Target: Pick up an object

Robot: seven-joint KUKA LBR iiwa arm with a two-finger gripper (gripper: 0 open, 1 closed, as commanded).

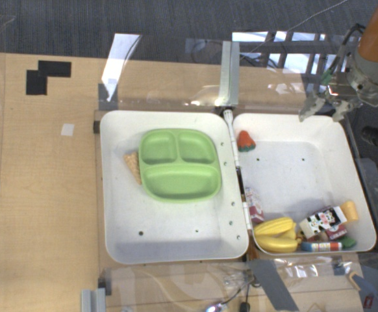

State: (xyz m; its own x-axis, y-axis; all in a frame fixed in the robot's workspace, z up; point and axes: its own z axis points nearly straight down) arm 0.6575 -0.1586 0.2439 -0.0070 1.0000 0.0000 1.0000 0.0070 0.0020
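Banana [277,233] lies lengthwise left–right — right bin's [293,155] near-left corner.

Before me sit two white bins, the left bin [117,233] and right bin [293,135], on my wooden bench [39,194].

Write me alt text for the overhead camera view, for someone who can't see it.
A grey arm's gripper hangs over the far right corner of the right bin, which has a banana, small packages along its near edge and a strawberry at its far left. The left bin has a green divided plate with a cracker tucked beside it.
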